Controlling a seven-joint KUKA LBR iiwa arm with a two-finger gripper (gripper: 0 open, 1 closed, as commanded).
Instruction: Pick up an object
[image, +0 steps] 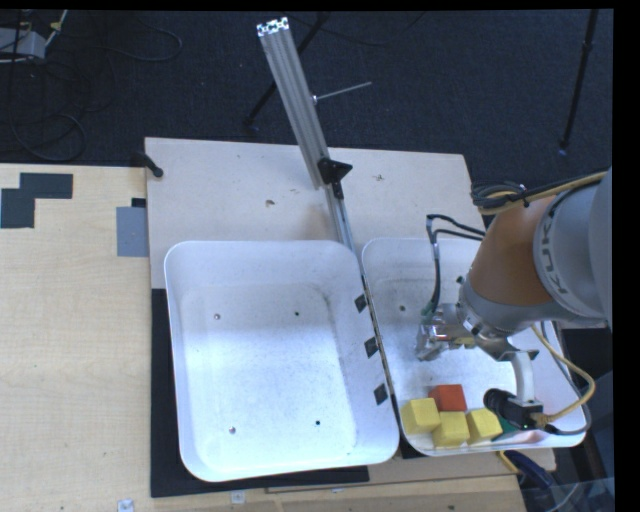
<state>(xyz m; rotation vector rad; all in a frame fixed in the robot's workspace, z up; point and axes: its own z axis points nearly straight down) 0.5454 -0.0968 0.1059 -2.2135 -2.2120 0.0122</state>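
Observation:
In the right bin (400, 275), near its front edge, lie three yellow blocks (421, 414), (451, 431), (484, 425) and a red block (449, 397) just behind them. My gripper (431, 341) hangs over the middle of this bin, a little behind and left of the red block and apart from it. The grey and orange arm (520, 265) comes in from the right and hides the bin's right side. I see nothing between the gripper's tips.
The left bin (185, 290) is wide and shallow, and black clips (370, 346) sit along the rims between the two bins. A slanted metal bar (300, 110) rises from behind the bins. Pale bench surface lies to the left.

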